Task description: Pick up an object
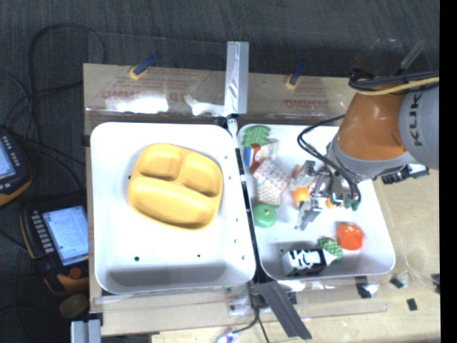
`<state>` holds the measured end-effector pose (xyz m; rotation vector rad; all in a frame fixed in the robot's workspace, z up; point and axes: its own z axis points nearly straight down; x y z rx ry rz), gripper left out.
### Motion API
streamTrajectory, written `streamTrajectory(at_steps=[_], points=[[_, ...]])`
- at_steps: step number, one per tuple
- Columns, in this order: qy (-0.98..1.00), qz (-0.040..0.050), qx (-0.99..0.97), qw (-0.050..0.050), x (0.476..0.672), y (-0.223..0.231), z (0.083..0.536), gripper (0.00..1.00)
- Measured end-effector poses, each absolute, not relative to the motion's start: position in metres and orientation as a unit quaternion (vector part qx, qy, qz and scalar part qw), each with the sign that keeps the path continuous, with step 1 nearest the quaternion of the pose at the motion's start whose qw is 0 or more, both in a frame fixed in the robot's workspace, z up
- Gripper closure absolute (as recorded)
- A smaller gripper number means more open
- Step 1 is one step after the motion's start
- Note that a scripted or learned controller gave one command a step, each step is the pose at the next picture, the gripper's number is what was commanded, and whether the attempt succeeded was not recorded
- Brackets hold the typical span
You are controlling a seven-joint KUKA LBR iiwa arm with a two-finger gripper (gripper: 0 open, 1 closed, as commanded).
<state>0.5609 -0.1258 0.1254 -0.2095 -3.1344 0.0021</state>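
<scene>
Yellow is the first thing you see: a big yellow tray (175, 184) with three dips lies in the left bin (107, 263). It sits a little toward the back of that bin.

Your arm (375, 131) comes in from the right, grey with an orange band, and hangs over the right bin (382, 259). Its jaws (314, 204) point down near the middle of that bin. You see a small orange thing (302, 194) right at the jaws, but you cannot tell if the jaws are apart or together, or if they hold it.

Look at the other toys in the right bin. A green ball (265, 215) sits by the left wall, just left of the jaws. A box with a red and white pattern (269, 179) lies behind the ball. A green leafy toy (255, 134) is in the back left corner. A red-orange toy (350, 236) rests near the front right. A black and white toy (305, 259) lies at the front, and a small green bumpy piece (330, 247) touches it.

Both bins sit side by side on the counter (410, 213). Two yellow and blue clips (143, 66) hold a clear sheet (164, 91) behind the bins.
</scene>
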Motion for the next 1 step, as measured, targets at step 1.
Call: streamTrajectory(at_steps=[1], points=[[-0.992,0.0004,-0.126,-0.004,0.5913,-0.1129,0.0893,0.0]])
